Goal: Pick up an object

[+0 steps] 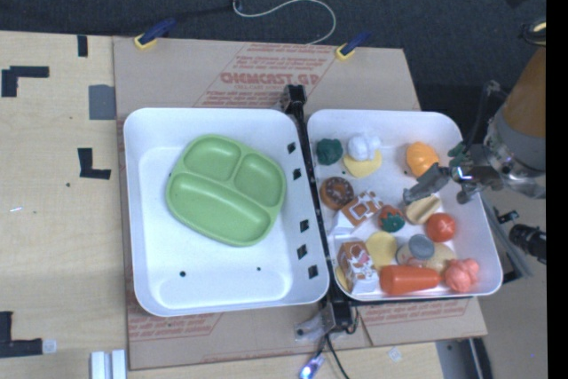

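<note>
The right bin (461,133) is crowded with small toy foods, and the arm (524,115) reaches in over its right wall. The gripper (432,184) sits low above the toys, its dark fingers (424,186) angled toward the middle of that bin; whether they are spread or pressed together cannot be told from this slanted view, and nothing is seen pinched between them.

Closest to the fingertips lies a pale wedge (424,209), just under them, with a red ball (440,227) below it and an orange piece (421,159) just above. Any of these would serve as the object to lift. They look like hollow plastic play food: light, stiff and fairly smooth, so weight should be no trouble but slipping could be. The red ball is round and would likely squirt out unless taken squarely across its middle. The pale wedge seems to offer flatter sides, so closing across its narrow width looks the safer hold.

The long orange carrot (410,280) at the near wall of the right bin, beside a pink lump (461,273), could be taken across its thickness, though the wall crowds it. A donut (336,190) lies toward the divider, and a green plate (228,188) rests alone in the left bin (142,217), flat and hard to pinch
</note>
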Robot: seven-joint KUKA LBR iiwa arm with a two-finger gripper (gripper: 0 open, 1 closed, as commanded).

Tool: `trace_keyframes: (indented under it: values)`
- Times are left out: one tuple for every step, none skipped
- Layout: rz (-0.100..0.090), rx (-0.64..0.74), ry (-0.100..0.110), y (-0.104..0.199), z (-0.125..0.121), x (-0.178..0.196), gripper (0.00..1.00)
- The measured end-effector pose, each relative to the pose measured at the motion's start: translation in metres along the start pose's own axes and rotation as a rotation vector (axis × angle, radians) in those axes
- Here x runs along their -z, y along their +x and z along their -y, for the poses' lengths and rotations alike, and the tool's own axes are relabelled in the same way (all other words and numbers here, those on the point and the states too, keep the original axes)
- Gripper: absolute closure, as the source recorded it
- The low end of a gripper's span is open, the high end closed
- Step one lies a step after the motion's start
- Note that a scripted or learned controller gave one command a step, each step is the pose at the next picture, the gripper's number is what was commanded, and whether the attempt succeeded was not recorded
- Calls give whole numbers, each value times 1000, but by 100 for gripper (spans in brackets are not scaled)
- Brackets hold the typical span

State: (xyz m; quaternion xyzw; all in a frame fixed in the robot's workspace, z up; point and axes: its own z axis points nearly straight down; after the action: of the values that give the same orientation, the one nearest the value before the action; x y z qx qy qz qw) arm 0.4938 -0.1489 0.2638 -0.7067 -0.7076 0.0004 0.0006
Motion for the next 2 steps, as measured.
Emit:
trace_keyframes:
  values:
    - [0, 7, -6, 76, 10, 82, 0]
    - [0, 2, 0, 73, 10, 88, 100]
